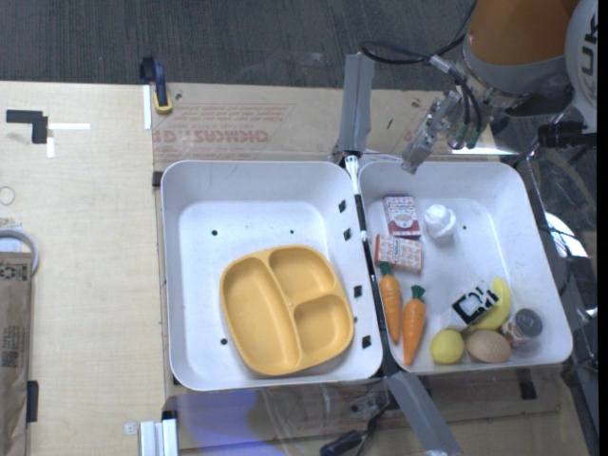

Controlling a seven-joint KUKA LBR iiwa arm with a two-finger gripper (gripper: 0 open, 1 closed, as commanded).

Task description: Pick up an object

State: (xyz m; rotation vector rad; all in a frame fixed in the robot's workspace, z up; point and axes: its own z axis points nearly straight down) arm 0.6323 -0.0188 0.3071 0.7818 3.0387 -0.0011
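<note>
Objects for picking lay in the right shallow white bin (pixel 532 207): two red-and-white cartons (pixel 401 216) and (pixel 399 253) near its left wall; a white round cap (pixel 439 220) beside them; two orange toy carrots (pixel 390 302) and (pixel 414 323) side by side; a yellow lemon (pixel 447 346), tan egg-shaped piece (pixel 488 346), black-and-white item on a yellow banana (pixel 483 302), and small jar (pixel 524 327) along the front. Left white bin (pixel 190 255) held a yellow three-compartment plastic plate (pixel 287 308). Gripper (pixel 419 152) hung above the right bin's rear rim; pincer state could not be told; bin's centre lay open.
</note>
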